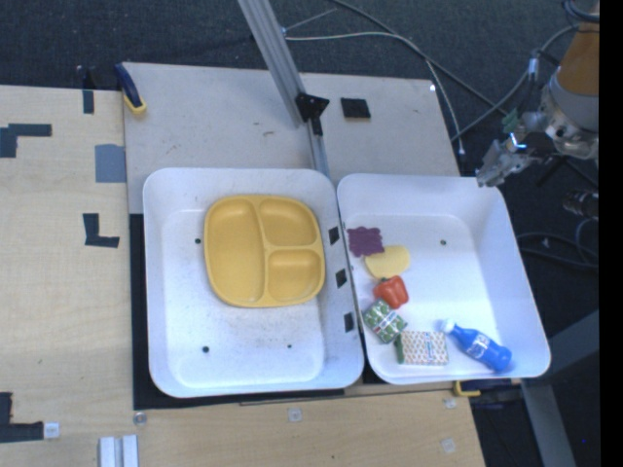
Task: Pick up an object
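Claw poised past the right bin's far corner — its opening we cannot tell. We would descend squarely on the isolated blue bottle (near corner), avoiding the clustered items.

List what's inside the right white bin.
The right bin holds a purple piece, a yellow piece, a red pepper-like toy, a green packet, a speckled pouch and a blue bottle. Anything beneath them is hidden.
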Controlling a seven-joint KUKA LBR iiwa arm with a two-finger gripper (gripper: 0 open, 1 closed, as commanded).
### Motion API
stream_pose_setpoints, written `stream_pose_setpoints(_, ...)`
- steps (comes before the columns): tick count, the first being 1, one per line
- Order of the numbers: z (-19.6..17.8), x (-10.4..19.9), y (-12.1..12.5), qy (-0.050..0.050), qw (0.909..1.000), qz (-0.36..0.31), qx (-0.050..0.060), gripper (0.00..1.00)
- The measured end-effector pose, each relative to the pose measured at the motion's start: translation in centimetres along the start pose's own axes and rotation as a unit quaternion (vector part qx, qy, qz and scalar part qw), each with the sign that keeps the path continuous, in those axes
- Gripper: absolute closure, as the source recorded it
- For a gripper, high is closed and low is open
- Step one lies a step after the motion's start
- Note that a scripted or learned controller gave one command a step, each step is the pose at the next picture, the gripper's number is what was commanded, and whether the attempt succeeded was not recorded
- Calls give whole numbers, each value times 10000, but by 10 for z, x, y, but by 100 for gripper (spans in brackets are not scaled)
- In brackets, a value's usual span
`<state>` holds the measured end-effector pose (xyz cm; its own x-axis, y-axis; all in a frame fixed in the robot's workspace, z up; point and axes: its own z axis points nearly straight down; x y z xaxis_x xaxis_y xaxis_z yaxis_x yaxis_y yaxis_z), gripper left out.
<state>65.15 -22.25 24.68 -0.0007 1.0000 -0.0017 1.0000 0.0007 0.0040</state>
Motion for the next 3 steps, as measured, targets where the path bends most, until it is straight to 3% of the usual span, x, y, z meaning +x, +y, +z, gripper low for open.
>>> stream_pose_setpoints(3,-12,177,-5,17,10000,-31,28,100)
